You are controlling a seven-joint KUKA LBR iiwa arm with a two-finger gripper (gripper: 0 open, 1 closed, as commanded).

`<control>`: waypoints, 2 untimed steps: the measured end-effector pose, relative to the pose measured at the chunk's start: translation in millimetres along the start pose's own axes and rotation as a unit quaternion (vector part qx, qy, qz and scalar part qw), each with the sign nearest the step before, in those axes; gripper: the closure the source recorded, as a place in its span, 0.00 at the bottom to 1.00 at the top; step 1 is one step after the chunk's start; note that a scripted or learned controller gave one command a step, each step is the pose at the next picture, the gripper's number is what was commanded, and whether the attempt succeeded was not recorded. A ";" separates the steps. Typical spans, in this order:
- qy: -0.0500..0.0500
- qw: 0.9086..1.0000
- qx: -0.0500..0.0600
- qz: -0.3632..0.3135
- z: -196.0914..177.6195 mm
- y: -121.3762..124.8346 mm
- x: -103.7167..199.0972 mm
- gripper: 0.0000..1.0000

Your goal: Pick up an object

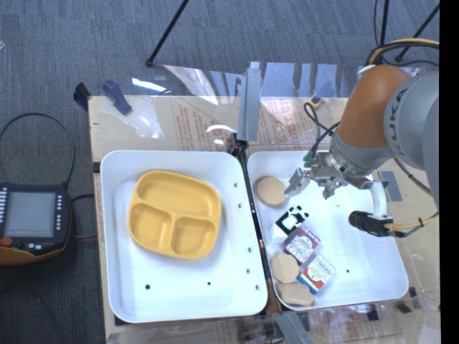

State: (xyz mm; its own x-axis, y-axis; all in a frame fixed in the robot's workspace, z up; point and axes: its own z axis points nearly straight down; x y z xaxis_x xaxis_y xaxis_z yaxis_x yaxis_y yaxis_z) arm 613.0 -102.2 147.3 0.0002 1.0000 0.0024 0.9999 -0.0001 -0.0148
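Slanted overhead view of bins (115,192)

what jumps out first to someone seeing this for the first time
The yellow divided tray stands out first, lying alone in the left bin. Next comes the big grey arm with its orange band reaching in from the right, its claw hanging over the right bin. Below it, a cluster of small things lines that bin's left side: tan round pieces and bright snack packets.

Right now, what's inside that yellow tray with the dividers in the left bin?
Nothing that I can see. The yellow tray lies flat in the left bin, and all three compartments show bare plastic. Whatever lies beneath the tray is covered.
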 end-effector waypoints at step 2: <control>0.000 1.000 -0.005 0.002 52.3 -24.3 0.1 1.00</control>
State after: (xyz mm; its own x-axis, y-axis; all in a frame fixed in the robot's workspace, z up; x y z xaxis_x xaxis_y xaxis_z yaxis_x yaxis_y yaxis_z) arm 587.9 -102.0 95.4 0.0032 1.0000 0.0033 1.0000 -0.0032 -0.0050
